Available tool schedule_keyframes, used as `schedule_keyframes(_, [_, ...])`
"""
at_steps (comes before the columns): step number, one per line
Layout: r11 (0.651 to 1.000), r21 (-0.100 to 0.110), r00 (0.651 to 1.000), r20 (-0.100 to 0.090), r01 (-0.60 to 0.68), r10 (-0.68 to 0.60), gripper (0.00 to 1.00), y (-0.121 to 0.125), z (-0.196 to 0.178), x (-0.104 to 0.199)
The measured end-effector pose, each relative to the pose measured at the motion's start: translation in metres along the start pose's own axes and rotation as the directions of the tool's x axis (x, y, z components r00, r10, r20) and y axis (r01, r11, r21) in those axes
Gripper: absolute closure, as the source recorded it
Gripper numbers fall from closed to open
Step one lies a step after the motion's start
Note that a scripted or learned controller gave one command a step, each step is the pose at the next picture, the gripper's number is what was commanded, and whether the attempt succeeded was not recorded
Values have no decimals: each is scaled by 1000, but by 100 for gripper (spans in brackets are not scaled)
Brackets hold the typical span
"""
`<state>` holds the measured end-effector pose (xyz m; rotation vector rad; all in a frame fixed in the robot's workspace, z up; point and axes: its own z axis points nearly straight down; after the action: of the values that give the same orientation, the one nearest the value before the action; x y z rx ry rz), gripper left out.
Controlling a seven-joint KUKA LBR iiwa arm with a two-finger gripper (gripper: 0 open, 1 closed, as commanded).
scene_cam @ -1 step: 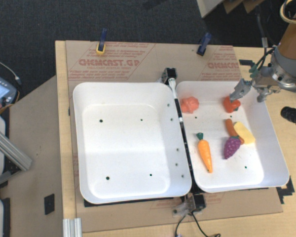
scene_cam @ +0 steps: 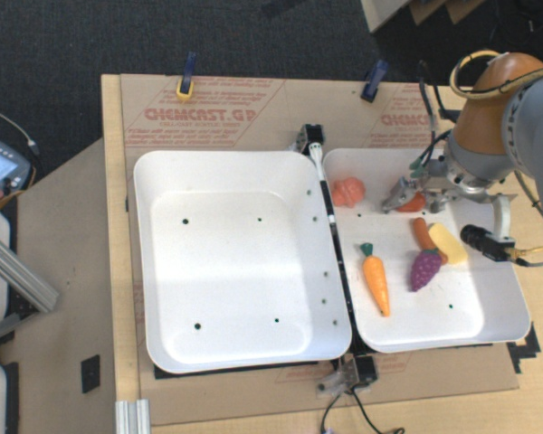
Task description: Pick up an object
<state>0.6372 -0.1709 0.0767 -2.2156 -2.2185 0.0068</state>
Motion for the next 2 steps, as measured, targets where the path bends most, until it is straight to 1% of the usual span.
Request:
schedule_keyframes(1, [1000,-12,1000,3,0,0,100,2,-19,-1])
schedule_keyframes(2, [1000,-7,1000,0,1,-1,100,-64,-9,57])
